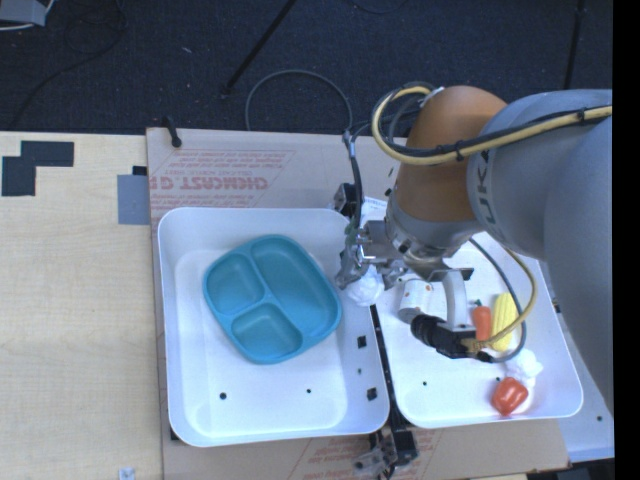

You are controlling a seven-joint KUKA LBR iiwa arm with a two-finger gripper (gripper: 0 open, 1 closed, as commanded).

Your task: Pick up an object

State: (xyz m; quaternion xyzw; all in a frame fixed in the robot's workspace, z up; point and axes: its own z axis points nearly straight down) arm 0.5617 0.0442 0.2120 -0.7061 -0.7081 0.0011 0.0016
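My gripper hangs low over the rim between the two bins, at the left edge of the right bin. A small white crumpled thing lies right under it, touching or nearly touching it; whether it is held is hidden from this angle. Further right in the same bin lie a yellow object and a small orange piece side by side. A red-orange object rests near the front right corner, with a white scrap just above it.
A blue divided plate lies tilted in the left bin. The arm's bulky grey and orange wrist covers the back of the right bin. Cardboard lies under both bins, and a wooden benchtop extends to the left.
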